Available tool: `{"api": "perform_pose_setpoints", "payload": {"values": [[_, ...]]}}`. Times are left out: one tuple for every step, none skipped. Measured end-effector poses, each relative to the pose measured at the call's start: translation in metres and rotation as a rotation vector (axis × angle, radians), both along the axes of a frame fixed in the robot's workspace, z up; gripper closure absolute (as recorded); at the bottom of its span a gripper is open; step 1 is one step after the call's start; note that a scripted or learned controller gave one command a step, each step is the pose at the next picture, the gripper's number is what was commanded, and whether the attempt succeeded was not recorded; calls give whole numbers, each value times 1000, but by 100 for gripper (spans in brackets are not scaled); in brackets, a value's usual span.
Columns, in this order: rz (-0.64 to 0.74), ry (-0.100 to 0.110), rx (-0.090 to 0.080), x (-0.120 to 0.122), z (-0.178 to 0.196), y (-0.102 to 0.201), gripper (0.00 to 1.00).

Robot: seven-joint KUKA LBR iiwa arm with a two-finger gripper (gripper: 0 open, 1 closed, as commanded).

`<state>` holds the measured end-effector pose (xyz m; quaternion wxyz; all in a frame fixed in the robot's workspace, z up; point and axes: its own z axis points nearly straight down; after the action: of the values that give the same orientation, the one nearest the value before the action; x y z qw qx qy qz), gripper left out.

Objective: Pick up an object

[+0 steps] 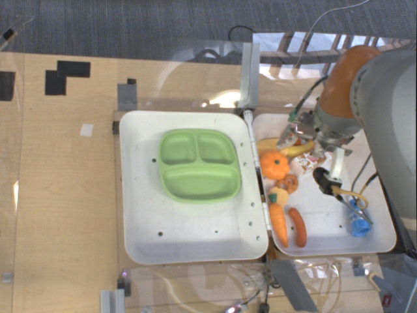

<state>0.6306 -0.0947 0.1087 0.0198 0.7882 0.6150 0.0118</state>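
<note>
- The tabletop [58,194] is pale wood with black square marks at ten o'clock; dark ribbed flooring lies along the top.
- The left white bin [140,240] holds a green divided plate [199,165].
- The right white bin [378,237] holds a small pumpkin [274,165], a banana [294,150], a carrot [279,222], a sausage [298,226] and a blue item [359,225] at four o'clock.
- The gripper [306,135] hangs over the banana at two o'clock; whether its jaws are open or closed cannot be told.
</note>
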Motion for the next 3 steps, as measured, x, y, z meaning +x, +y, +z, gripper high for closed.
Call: {"api": "perform_pose_setpoints", "payload": {"values": [[0,-1,0,0,0,0,0],[225,-18,-7,-59,0,-21,0],[425,-8,-13,-59,0,-56,0]]}}
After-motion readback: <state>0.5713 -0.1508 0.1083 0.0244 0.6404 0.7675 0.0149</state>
